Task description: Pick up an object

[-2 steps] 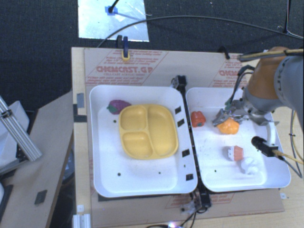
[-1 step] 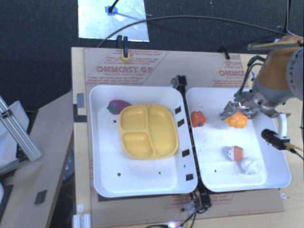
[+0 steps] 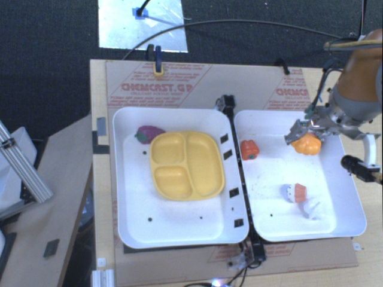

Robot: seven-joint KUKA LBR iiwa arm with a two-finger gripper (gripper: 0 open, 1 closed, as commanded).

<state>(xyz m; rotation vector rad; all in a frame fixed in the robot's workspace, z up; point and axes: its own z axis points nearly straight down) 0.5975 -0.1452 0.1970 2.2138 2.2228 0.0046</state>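
Note:
My gripper (image 3: 306, 134) hangs over the back right part of the right bin (image 3: 341, 220). An orange rounded object (image 3: 309, 145) sits right at its tip, touching or partly tucked under it. A red-orange pepper-like piece (image 3: 249, 149) lies at the right bin's left wall. A small white and red item (image 3: 295, 192) rests near the bin's middle, with a white crumpled bit (image 3: 312, 208) just in front of it.
The left bin (image 3: 128, 220) holds a yellow divided plate (image 3: 185, 164) and a purple item (image 3: 148, 134) at its back left. Black clips run along the wall between the bins (image 3: 234, 178). The arm's grey body (image 3: 359, 94) looms over the right bin's far right corner.

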